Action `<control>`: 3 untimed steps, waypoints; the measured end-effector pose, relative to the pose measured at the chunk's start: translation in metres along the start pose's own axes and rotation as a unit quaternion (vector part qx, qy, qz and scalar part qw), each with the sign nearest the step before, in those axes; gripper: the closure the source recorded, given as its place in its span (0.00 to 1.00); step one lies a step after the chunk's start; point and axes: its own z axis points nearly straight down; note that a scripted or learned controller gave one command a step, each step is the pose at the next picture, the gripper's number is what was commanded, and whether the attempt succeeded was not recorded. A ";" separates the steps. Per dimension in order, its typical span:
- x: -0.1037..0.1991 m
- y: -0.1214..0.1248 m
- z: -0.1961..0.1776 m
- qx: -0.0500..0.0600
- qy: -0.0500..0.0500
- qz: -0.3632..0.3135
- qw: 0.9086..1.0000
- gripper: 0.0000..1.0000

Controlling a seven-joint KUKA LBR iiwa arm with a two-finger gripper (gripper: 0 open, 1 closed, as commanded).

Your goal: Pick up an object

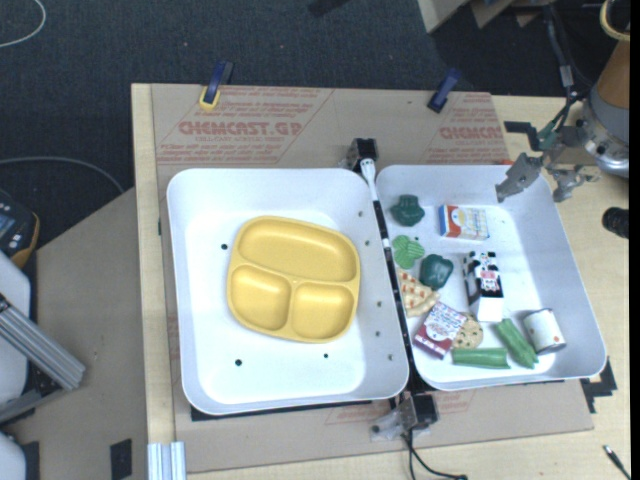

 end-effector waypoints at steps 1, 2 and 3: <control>0.000 0.003 -0.008 -0.007 -0.002 -0.001 1.000 0.00; -0.006 0.004 0.053 -0.003 -0.001 -0.001 1.000 0.00; -0.001 0.000 0.116 -0.003 0.000 -0.002 1.000 0.00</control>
